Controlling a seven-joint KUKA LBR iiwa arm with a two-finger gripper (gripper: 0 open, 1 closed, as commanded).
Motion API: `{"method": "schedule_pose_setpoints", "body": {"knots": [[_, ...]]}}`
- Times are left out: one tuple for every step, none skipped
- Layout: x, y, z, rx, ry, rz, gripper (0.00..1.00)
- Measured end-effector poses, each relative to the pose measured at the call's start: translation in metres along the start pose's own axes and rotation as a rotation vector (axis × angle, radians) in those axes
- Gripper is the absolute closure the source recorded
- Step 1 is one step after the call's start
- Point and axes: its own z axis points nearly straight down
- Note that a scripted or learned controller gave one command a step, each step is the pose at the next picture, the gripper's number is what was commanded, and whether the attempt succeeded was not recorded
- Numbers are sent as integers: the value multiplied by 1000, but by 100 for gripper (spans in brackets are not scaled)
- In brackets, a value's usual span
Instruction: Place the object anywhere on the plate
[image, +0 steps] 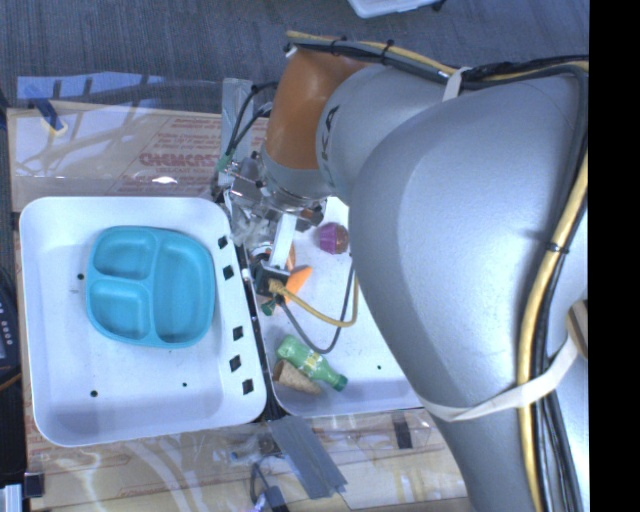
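Blue plate (152, 285) bare at nine o'clock, nothing placed yet. Jaws (277, 281) over right bin (385, 385) near an orange piece (297, 280); grip state can't tell.

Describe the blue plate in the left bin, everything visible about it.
The blue plate is a light turquoise tray with rounded corners, looking like smooth plastic. Raised ridges split it into three compartments: two smaller ones on its left side, one long one on its right. It lies flat, right way up, on the floor of the left white bin, in the upper half and turned a little askew to the walls. No compartment holds anything, and the claw is off to its right, apart from it.
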Motion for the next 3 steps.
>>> {"method": "schedule_pose_setpoints", "body": {"knots": [[-124,-2,-14,1,-1,-31,100],[-47,-23,-51,1,0,95,100],[26,1,-20,2,-2,126,100]]}}
